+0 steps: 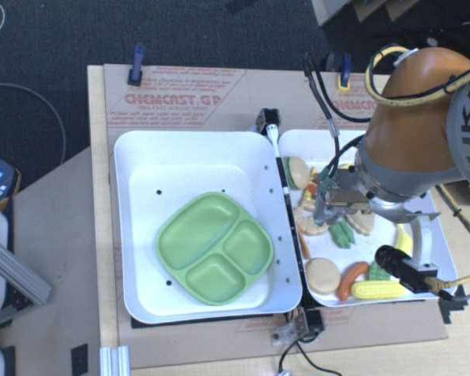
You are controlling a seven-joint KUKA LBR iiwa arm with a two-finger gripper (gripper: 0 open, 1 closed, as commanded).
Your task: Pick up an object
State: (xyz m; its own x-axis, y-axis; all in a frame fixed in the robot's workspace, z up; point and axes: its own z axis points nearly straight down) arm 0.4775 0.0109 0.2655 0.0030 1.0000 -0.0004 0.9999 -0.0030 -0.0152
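Two bins sat side by side on the tabletop (188, 92); the left bin (133, 210) held a divided plate (214, 247); the right bin (446, 265) held toy foods, with a corn cob (378, 290) at its near edge, a sausage (351, 279) just left of it, and the gripper (327, 202) above the pile.

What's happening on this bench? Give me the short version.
A grey and orange robot arm reaches in from the right over the right bin, which holds a pile of toy food, including a corn cob, a sausage and a round cookie. Its gripper is down among the items near the bin's left side. The left bin holds a green divided plate. Nothing is visibly lifted yet.
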